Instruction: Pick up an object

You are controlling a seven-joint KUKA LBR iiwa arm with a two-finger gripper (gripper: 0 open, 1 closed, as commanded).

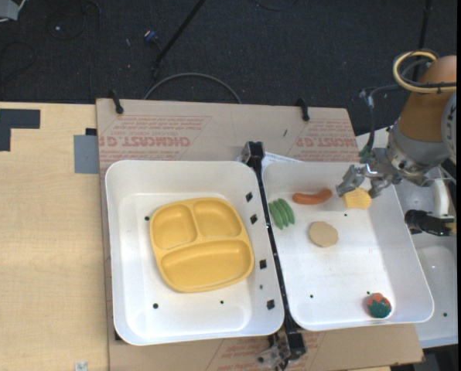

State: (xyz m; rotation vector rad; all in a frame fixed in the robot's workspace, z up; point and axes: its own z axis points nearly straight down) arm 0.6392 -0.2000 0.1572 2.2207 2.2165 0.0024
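My gripper (pixel 362 187) hangs over the far right part of the right bin (pixel 404 273), open, with its fingers spread. A small yellow block (pixel 358 200) lies just below the fingertips and close to them, resting on the bin floor. To its left is a red-orange sausage (pixel 312 197). A green bean pod bunch (pixel 281 212) lies by the bin's left wall. A round tan cookie (pixel 323 234) sits in the middle, and a small red and green piece (pixel 379 305) is in the near right corner.
The left bin (pixel 130 284) holds a yellow divided plate (pixel 202 243). A black divider (pixel 265 230) runs between the bins. The arm's grey and orange body (pixel 425 114) rises at the right, with cables beside it.
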